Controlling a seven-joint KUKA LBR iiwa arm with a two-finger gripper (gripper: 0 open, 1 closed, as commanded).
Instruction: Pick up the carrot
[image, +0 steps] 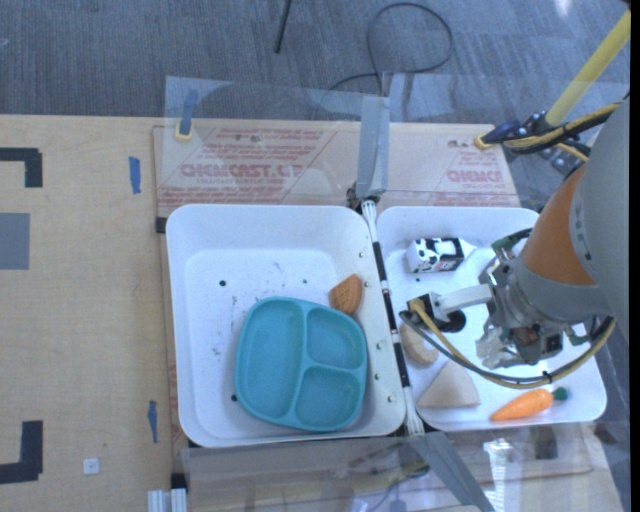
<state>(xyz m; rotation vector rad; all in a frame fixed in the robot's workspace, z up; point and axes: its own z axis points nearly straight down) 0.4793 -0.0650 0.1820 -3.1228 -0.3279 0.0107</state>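
The orange carrot (523, 404) with a small green tip lies near the front right corner of the right bin (590, 408). My gripper (505, 345) hangs over the middle of that bin, a little behind and left of the carrot and apart from it. The grey wrist with its orange band covers the fingers from this angle.
In the right bin lie a black-and-white toy cow (435, 254) at the back, a tan wedge (450, 390) at the front and a pale round piece (417, 346) by the left wall. The left bin (200, 240) holds a teal divided plate (302, 364) and a brown cookie-like item (347, 293).
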